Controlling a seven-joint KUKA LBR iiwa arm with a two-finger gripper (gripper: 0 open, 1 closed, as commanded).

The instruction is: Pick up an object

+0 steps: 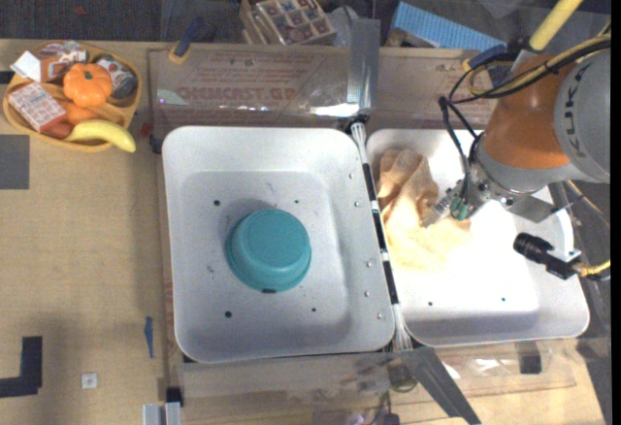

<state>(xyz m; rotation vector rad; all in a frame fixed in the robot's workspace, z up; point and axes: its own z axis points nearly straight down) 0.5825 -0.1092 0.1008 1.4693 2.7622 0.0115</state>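
A beige crumpled cloth (403, 182) lies in the left half of the right bin (505, 309), with a pale yellowish patch spreading below it. My gripper (448, 210) is down at the cloth's right edge, pointing left, and its tip is touching or just above the fabric. The grey arm with its orange band (529, 127) comes in from the upper right over this bin. A teal bowl (270, 249) sits upside down in the middle of the left bin (194, 153), far from the gripper.
A basket of toy fruit and boxes (73, 101) stands on the bench at the far left. Cardboard and clutter lie behind the bins. A black fitting (543, 254) juts out over the right bin's right side. Cables hang near the arm.
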